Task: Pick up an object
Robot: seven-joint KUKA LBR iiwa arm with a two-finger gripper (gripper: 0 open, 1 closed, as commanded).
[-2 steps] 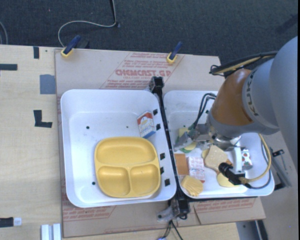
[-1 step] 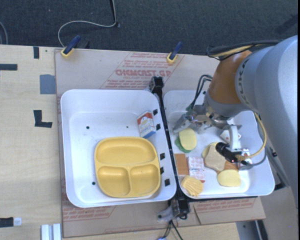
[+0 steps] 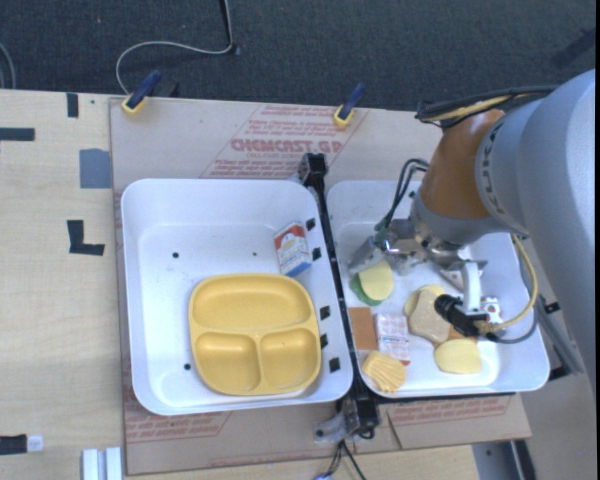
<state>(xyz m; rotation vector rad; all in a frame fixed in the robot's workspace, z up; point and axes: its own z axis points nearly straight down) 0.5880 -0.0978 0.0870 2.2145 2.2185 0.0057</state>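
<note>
My gripper [image 3: 392, 252] is low in the right bin [image 3: 520, 373], over its left half, hanging from the grey arm with the orange band [image 3: 460, 173]. Just below and left of it lies a round green and yellow piece [image 3: 373, 284], very close or touching. Further down in the same bin are a brown rectangle [image 3: 361, 325], a white and red packet [image 3: 392, 334], a ridged yellow chip [image 3: 385, 371], a tan slice [image 3: 427, 320] and a yellow lump [image 3: 458, 356].
The left bin [image 3: 150, 268] holds a yellow divided plate [image 3: 255, 333] and a small carton [image 3: 293, 248] against the wall between the bins. Cables [image 3: 510, 318] loop from the wrist over the right bin. Clamps sit at the board's far edge.
</note>
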